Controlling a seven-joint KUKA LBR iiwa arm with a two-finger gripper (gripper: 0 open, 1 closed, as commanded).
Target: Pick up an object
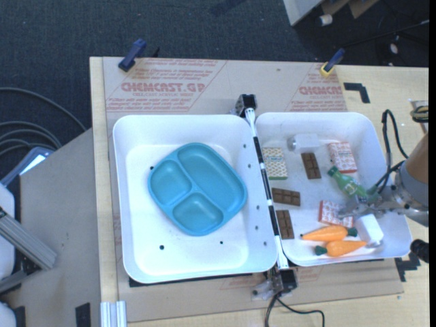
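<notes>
Right now you have two white bins: the left bin (pixel 129 182) holds one blue divided plate (pixel 196 188), the right bin (pixel 368 125) two carrots (pixel 334 234), three chocolate bars (pixel 286 197), a green bottle (pixel 346 180) and some small packets (pixel 340 155). Your gripper (pixel 364 210) sits low at that bin's right side above the carrots, arm cut off at the edge; you cannot tell its grip, it is too blurred

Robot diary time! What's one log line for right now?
hand: low in right bin | near: green bottle, carrots | left bin: blue tray | holding: unclear
</notes>
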